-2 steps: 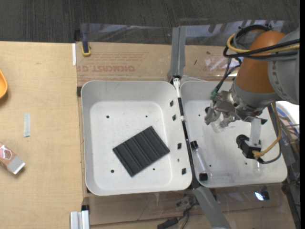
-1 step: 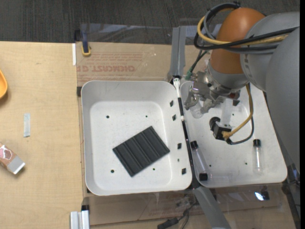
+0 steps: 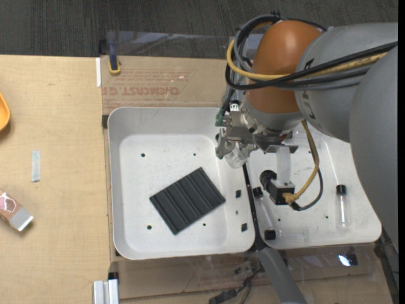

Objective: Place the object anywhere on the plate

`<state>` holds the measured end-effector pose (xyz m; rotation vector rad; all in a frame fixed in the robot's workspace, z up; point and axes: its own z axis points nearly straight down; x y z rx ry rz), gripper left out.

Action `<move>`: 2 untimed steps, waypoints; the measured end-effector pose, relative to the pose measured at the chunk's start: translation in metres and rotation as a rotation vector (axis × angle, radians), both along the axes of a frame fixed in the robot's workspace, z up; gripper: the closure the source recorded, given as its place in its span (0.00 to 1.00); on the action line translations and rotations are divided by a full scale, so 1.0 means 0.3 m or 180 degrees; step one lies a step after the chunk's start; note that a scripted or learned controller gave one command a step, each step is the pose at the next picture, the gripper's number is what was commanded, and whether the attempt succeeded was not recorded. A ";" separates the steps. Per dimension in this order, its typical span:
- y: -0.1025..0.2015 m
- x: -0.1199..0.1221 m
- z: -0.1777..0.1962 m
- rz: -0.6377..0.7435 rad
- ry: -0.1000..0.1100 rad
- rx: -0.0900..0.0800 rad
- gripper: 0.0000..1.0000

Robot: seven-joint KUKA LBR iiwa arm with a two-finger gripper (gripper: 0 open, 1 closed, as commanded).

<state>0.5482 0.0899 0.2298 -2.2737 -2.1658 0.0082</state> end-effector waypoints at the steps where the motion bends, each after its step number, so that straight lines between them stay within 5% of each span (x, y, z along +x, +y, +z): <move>1: -0.098 -0.120 -0.132 0.0660 -0.0001 0.0006 1.00; 2: -0.044 0.160 -0.131 0.1298 -0.0004 0.0006 1.00</move>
